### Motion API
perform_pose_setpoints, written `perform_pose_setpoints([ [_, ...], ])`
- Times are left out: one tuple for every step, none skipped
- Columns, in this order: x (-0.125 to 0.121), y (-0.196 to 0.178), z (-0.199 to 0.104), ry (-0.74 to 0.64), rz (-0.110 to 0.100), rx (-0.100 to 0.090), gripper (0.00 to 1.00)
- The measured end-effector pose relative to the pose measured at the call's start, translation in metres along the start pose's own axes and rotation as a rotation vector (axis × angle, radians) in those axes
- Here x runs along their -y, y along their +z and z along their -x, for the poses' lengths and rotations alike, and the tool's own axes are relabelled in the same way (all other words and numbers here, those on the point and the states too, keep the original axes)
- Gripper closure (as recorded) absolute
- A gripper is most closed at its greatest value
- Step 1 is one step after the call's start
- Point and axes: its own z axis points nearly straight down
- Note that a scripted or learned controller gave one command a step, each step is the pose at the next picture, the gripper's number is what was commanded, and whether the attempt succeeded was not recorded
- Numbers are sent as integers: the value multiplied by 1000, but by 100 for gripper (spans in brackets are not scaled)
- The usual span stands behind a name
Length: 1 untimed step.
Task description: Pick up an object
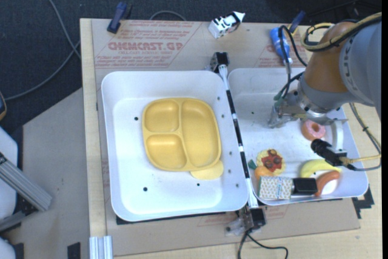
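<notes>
My gripper hangs low over the bare floor of the right bin, near that bin's middle left. Nothing shows in it. A pink frosted doughnut lies just to its right, partly under the wrist. Toward the bin's front lie a small pizza-like toy, an orange piece, a yellow fruit, a red-and-white piece, a patterned block and a black bar.
The left bin holds a yellow divided plate. A divider wall separates the bins. Blue clamps and a black-and-white item sit on the board behind. Cables trail beside the arm at right.
</notes>
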Motion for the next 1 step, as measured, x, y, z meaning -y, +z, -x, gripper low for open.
perform_pose_setpoints([
  [-22, 0, 37, 1, 0, 2, 100],
])
